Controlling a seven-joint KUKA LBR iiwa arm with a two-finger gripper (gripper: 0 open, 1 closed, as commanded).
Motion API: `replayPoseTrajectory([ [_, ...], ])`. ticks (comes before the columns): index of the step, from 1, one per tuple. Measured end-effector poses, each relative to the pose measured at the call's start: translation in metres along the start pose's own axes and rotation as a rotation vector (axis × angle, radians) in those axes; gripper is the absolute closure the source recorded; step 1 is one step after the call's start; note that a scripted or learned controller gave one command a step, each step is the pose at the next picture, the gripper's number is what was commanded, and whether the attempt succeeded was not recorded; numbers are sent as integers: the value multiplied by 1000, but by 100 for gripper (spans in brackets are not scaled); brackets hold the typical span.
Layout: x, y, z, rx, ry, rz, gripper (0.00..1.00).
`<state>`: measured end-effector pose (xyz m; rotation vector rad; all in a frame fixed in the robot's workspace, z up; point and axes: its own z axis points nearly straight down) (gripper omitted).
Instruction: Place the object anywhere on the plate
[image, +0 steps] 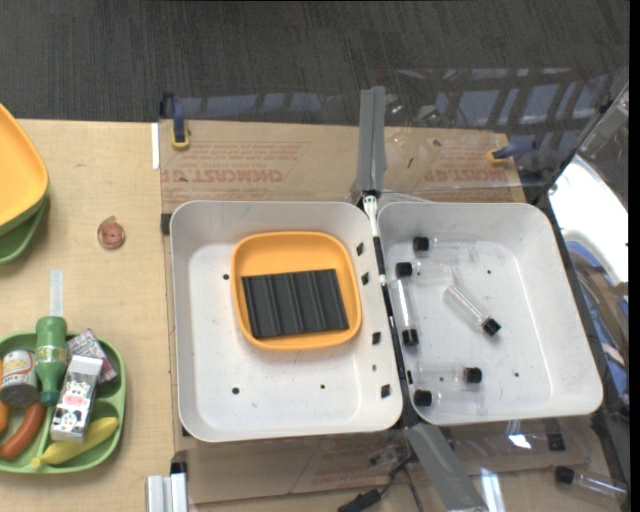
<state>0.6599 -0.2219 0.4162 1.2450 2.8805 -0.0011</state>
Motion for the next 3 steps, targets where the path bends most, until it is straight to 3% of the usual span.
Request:
replayPoseTrajectory([
  [1,15,-17,-26,-1,-1,-376,0],
  [3,76,-81,-26,-3,1,-1074,0],
])
